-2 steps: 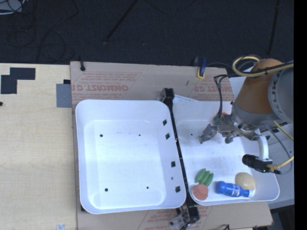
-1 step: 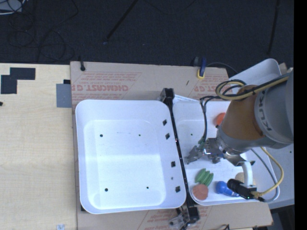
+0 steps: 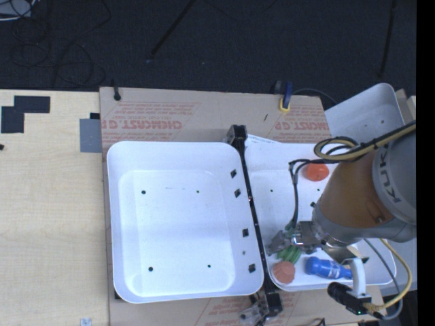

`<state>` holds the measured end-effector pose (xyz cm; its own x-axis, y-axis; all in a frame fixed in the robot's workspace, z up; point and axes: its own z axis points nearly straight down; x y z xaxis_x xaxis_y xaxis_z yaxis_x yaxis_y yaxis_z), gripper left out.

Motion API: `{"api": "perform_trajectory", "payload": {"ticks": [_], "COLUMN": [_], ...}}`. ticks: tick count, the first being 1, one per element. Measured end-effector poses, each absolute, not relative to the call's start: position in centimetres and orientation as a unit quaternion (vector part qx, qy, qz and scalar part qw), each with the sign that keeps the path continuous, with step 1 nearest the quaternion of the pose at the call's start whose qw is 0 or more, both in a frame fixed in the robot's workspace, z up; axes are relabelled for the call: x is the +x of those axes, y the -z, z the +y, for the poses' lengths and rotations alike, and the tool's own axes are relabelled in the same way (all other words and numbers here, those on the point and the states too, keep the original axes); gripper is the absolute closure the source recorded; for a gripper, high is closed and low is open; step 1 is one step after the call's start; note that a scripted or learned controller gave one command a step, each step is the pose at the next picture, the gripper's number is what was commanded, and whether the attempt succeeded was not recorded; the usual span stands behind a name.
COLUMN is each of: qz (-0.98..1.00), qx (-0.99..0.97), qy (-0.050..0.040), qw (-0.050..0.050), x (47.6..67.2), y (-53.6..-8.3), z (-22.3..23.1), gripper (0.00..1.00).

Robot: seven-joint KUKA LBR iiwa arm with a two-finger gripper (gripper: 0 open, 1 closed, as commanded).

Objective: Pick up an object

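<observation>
The green object [image 3: 291,255] lies in the right bin [image 3: 272,182], near its front edge and close to the divider between the bins. The gripper [image 3: 285,242] is low over it, touching or just above; its metal fingers appear parted, one toward the divider, and nothing is visibly clamped between them. An orange-red object [image 3: 284,272] rests just in front of the green one, against the front rim. A blue object [image 3: 326,268] lies to its right, under the arm [image 3: 360,195]. An orange object [image 3: 316,172] sits further back. The left bin [image 3: 122,209] offers open floor.
</observation>
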<state>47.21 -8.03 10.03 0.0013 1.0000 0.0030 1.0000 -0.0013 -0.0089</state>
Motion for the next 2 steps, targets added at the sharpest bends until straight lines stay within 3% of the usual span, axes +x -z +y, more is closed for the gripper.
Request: {"api": "perform_trajectory", "payload": {"ticks": [2], "qz": [-0.706], "qx": [-0.708], "qy": [-0.0012], "qw": [0.002], "x": [47.5], "y": [-8.7], "z": [-8.1], "gripper": [0.00]}}
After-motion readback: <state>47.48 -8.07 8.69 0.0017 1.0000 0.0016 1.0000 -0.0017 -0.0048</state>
